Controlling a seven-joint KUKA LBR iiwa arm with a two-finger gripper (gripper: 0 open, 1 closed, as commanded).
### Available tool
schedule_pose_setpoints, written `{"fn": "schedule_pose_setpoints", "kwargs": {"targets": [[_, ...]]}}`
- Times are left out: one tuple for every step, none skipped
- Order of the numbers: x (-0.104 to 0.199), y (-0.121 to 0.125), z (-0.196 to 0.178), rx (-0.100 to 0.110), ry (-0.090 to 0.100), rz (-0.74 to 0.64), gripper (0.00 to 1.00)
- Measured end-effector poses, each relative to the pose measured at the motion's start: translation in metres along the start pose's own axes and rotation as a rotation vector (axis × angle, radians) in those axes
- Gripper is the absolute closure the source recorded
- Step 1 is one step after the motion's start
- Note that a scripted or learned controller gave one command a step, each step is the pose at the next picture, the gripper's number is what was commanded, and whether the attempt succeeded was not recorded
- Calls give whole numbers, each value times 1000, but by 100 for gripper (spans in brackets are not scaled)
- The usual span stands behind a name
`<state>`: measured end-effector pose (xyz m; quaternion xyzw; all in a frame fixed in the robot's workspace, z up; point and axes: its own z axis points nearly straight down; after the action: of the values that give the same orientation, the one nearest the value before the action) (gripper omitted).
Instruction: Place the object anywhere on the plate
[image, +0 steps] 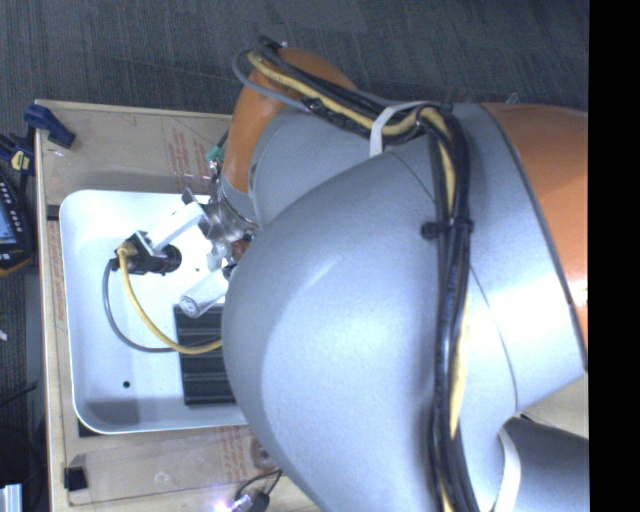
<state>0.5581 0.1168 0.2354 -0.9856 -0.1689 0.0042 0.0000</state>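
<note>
Grey arm (380, 330) crowded the left bin (75, 300); the hand (213, 270) hung above a black ribbed block (205, 360), its grip impossible to tell. Likely picking; next, a firm lift toward the plate.

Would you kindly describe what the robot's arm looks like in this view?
The arm has a smooth, rounded grey casing with a slight sheen, and an orange band near the wrist. A bundle of black and yellow cables runs along its outside, gathered by a white tie.
</note>
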Motion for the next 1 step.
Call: {"fn": "schedule_pose_setpoints", "kwargs": {"targets": [[6,58,-29,-2,4,109,100]]}}
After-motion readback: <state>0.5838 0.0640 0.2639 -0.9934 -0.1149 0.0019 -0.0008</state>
